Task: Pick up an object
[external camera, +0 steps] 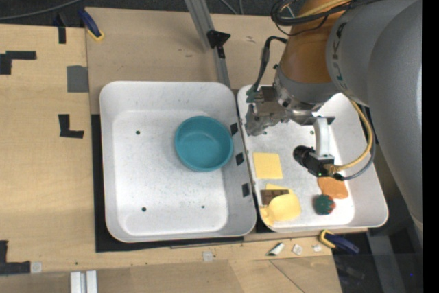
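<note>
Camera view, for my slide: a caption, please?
Gripper over right bin; teal bowl in left bin.

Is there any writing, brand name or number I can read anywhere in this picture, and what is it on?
Dark letters run along the big grey robot arm beside its orange band; they are cut off and too blurred to read.
No text shows on the round teal bowl, the flat yellow square or the two shallow white bins.

My arm is bulky, smooth grey, with an orange band above the wrist. Black and yellow cables loop around it.
</note>
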You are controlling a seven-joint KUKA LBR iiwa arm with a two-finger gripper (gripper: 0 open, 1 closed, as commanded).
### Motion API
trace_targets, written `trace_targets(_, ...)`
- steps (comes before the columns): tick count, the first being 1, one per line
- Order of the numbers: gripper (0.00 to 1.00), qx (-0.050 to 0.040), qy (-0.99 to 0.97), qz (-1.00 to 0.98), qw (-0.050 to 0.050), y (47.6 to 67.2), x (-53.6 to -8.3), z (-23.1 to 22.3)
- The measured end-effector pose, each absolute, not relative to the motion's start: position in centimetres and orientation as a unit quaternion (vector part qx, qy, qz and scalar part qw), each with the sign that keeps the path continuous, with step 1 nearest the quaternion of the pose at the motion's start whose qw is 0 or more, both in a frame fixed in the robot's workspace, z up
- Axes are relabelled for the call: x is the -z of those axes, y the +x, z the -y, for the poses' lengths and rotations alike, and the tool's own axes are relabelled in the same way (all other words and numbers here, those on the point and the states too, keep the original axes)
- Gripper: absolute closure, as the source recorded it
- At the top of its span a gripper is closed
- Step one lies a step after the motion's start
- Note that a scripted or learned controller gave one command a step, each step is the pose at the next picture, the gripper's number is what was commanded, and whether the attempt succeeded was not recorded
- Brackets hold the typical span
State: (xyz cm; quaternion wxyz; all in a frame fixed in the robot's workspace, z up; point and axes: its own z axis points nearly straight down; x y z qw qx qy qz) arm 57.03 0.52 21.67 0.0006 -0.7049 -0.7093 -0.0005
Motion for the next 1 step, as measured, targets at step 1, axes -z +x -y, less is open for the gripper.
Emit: trace_targets(1, 1.0, 0.0, -0.705, 0.709, 0.001, 58.95, -20.83, -5.57)
